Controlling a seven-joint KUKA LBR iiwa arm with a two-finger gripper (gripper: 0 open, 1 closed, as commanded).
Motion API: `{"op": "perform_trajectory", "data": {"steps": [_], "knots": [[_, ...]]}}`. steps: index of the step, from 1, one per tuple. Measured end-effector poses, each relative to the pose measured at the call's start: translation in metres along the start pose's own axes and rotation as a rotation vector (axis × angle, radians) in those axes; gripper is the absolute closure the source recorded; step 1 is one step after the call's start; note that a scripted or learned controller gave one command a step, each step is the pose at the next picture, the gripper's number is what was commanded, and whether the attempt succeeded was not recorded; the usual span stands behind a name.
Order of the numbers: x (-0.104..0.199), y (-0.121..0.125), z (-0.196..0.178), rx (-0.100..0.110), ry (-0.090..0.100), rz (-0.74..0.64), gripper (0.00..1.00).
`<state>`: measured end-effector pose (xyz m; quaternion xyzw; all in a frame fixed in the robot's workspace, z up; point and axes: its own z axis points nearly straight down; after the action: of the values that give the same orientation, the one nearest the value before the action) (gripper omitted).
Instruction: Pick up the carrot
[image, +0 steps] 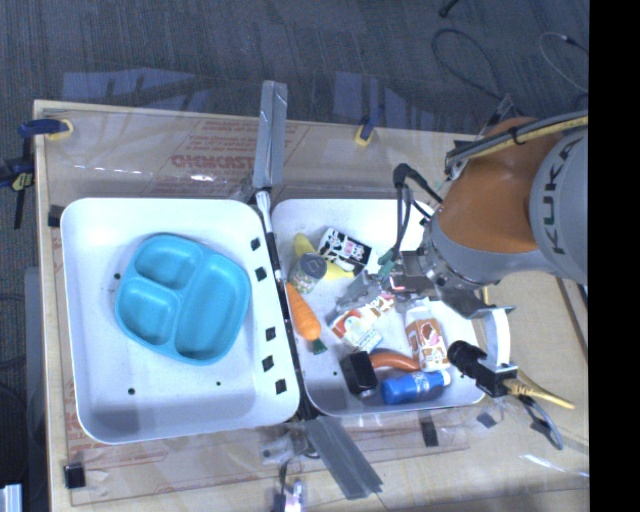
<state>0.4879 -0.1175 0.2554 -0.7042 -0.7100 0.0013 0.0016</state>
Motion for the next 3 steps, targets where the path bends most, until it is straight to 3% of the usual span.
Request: {"op": "perform_trajectory", "data": {"steps": [1, 2, 3], "knots": [[0.014, -0.009, 0.127, -0.011, -0.007, 0.127, 0.0], [0.011, -0.006, 0.158, -0.027, -0.02, 0.166, 0.0], [-0.008, 0.002, 0.163, -0.004, 0.001, 0.212, 0.0]]}}
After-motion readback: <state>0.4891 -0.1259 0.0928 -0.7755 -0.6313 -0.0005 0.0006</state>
